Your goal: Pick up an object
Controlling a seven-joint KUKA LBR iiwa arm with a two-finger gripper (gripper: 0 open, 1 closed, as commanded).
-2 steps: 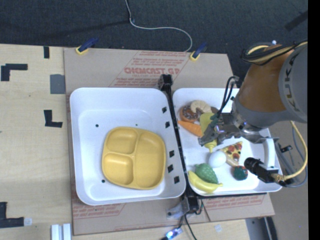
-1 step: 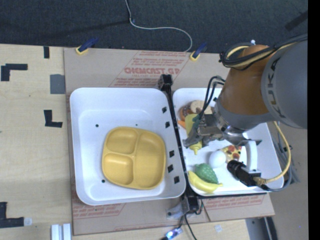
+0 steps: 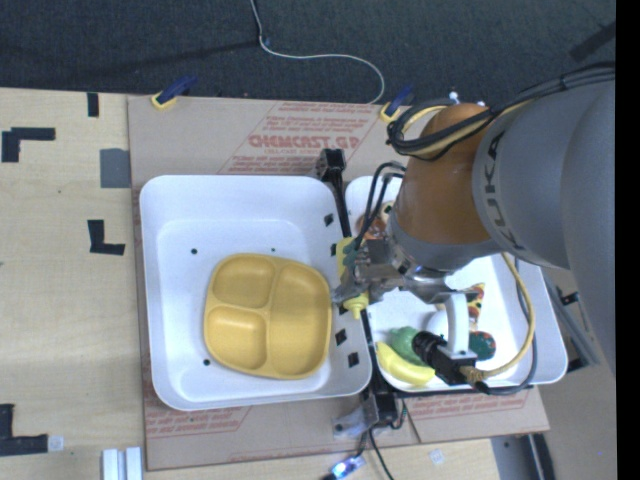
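Where the right bin (image 3: 540,373) comes nearest the camera, a yellow banana-shaped piece (image 3: 403,371) lies against its near-left corner. A green piece (image 3: 401,342) sits just far of it, touching. A teal ball (image 3: 483,345) rests to their right, apart from both. A small striped item (image 3: 473,302) lies just far of the ball. Cables from the arm (image 3: 540,178) loop over this part of the bin.

Left bin (image 3: 165,268): one yellow plate (image 3: 268,315) with three compartments, lying flat in the near-right part of the bin floor, its right edge close to the bin's right wall.

Gripper (image 3: 354,280): low over the seam where the two bins meet, just right of the plate's far-right edge and far-left of the green piece. Contact with the plate cannot be told. Whether the gripper is released or clenched cannot be told from this angle; the wrist and orange band (image 3: 440,193) cover it from above. No object is seen in its grasp; plate and small pieces all lie in their bins.

Both bins sit on a cardboard sheet (image 3: 290,138) with red print. Two blue clips (image 3: 174,90) hold the sheet's far edge, the other (image 3: 398,99) beside the arm. Black tape marks (image 3: 100,236) are on the bench at left. Farthest off, a white cable (image 3: 320,56) runs over dark floor.
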